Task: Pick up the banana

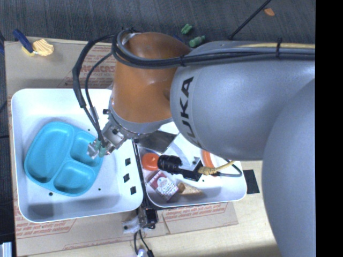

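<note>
The grey arm (241, 90) bears black letters "UKA", part of its maker's name, just right of the orange band (142, 79).

What may be the banana (188, 190) is a pale tan, slightly elongated shape low in the frame, just right of centre; it cannot be identified with certainty. It lies flat on the floor of the right bin (238, 193), close to that bin's front wall. Its left end touches a red-and-white packet (163, 185), and a black cable fitting (174, 165) sits just above it. Only a short stretch shows below the grey arm (241, 90), so its curve and ends cannot be told
</note>
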Controlling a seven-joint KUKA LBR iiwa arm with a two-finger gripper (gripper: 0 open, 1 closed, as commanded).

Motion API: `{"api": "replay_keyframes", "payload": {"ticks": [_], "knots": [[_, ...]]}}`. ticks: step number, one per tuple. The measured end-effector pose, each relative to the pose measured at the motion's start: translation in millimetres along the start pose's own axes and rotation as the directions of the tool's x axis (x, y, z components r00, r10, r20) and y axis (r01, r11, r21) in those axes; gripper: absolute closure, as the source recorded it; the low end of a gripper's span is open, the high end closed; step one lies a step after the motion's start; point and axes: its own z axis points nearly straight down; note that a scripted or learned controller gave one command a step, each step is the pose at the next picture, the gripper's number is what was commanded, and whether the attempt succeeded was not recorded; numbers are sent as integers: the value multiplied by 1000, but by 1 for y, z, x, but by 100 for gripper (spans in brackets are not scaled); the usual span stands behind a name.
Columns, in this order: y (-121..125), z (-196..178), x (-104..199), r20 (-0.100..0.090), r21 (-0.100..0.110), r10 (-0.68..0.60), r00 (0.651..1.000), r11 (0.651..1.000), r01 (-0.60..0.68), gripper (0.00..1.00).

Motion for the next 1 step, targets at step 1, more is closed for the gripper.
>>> {"api": "replay_keyframes", "payload": {"ticks": [1], "knots": [[1, -10, 0, 0, 2, -9, 1000, 1000, 9, 100]]}}
